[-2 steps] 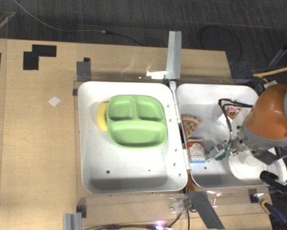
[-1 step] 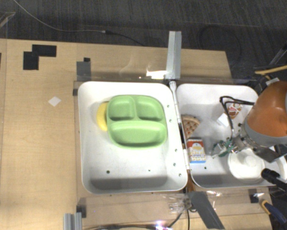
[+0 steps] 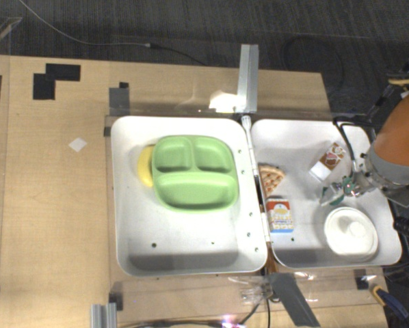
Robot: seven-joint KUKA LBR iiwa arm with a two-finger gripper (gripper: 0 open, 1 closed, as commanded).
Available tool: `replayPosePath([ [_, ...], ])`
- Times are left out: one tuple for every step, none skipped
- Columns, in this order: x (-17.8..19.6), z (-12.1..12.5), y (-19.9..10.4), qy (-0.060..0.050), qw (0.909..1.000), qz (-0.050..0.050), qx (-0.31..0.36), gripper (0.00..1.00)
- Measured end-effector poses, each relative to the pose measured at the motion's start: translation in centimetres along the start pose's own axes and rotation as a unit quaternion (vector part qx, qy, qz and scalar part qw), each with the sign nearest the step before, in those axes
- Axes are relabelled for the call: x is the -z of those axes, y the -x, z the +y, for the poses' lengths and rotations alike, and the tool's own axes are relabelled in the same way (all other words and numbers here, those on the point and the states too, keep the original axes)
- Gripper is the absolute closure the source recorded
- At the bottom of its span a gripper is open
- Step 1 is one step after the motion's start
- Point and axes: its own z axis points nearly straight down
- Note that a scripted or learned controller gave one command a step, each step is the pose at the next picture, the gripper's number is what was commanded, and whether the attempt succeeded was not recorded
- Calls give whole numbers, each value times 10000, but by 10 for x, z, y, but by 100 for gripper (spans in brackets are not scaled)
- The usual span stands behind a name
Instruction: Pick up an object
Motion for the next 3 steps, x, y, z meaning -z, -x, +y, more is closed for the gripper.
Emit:
replayPosePath([
  [122,64,-33,7,9999,-3,127,100],
  [90,82,-85,-21,9714,4,-2373,100],
  [90,82,-85,-19,9714,4,-2373,0],
])
